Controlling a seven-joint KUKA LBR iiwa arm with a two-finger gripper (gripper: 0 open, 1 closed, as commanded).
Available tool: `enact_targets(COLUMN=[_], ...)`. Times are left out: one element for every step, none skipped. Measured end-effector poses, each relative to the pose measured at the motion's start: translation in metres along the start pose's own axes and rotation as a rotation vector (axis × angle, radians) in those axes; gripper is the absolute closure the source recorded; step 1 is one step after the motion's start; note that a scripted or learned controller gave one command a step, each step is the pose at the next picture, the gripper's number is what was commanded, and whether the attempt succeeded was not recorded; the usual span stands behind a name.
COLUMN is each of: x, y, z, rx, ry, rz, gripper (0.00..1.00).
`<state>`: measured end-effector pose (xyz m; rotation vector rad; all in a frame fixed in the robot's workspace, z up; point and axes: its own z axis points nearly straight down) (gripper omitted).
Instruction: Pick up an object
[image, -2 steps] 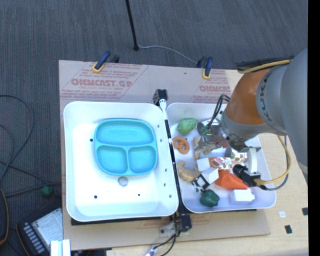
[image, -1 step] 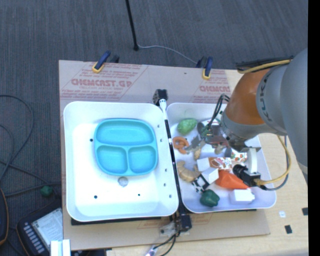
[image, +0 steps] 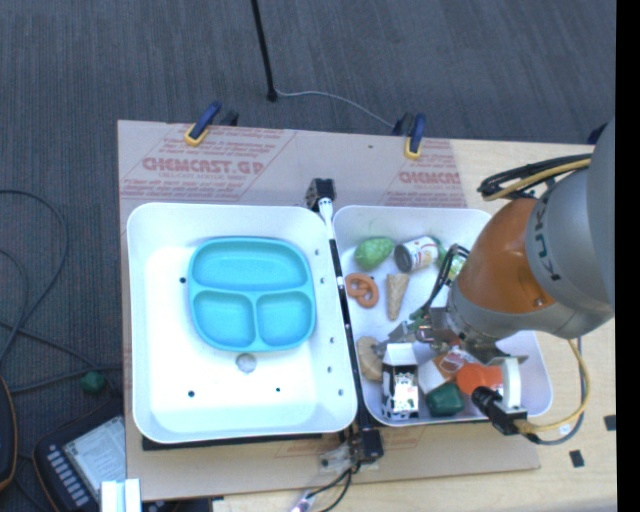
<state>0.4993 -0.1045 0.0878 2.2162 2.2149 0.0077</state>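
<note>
The right bin (image: 520, 352) holds several small objects. At its back lie a green leafy piece (image: 375, 250), a small can (image: 418, 254), a brown pretzel (image: 361, 290) and a tan cone (image: 398, 293). Toward the front are a tan lump (image: 370, 357), a dark green block (image: 445, 400) and an orange piece (image: 478, 378). My gripper (image: 402, 388) points down into the front of this bin, between the tan lump and the green block. I see nothing held in it. The orange-banded wrist (image: 505, 275) covers the bin's right part.
The left bin (image: 165, 330) carries a blue divided tray (image: 252, 293) and a small grey bit (image: 245, 362) in front of it. A black rail (image: 340, 300) separates the bins. Two clamps (image: 414, 135) hold the board at the back.
</note>
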Motion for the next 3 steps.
enact_targets(x=[-0.0006, -0.0004, -0.0002], y=[0.0012, 0.0011, 0.0014], z=[-0.0107, -0.0105, -0.02], rx=[-0.003, -0.003, -0.002], ry=[-0.001, 0.0, 0.0], rz=[0.002, 0.001, 0.001], gripper=[1.0, 0.0, 1.0])
